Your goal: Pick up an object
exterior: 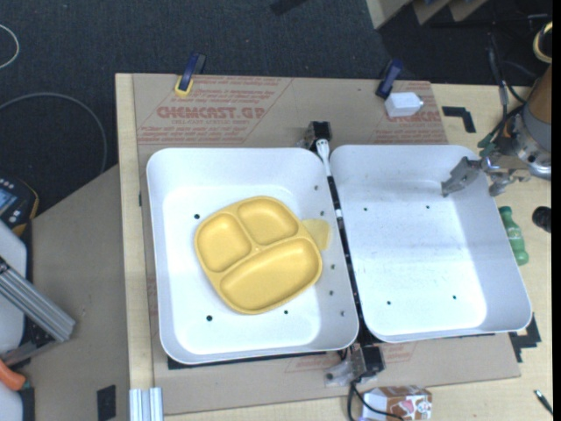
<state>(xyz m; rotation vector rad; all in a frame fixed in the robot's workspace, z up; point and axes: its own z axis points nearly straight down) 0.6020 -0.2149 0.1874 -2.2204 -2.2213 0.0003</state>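
Yellow divided plate (pixel 257 253) lies flat in the left bin (pixel 166 235), long axis slanting toward upper right; gripper (pixel 465 178) over the right bin (pixel 421 270), jaws' state unclear

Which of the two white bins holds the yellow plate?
The left bin holds the yellow plate, a divided one with three compartments. The right bin lies beside it, and the gripper is over its far right corner.

One fixed camera looks down at a slant on both white bins (pixel 421 323) from well above.
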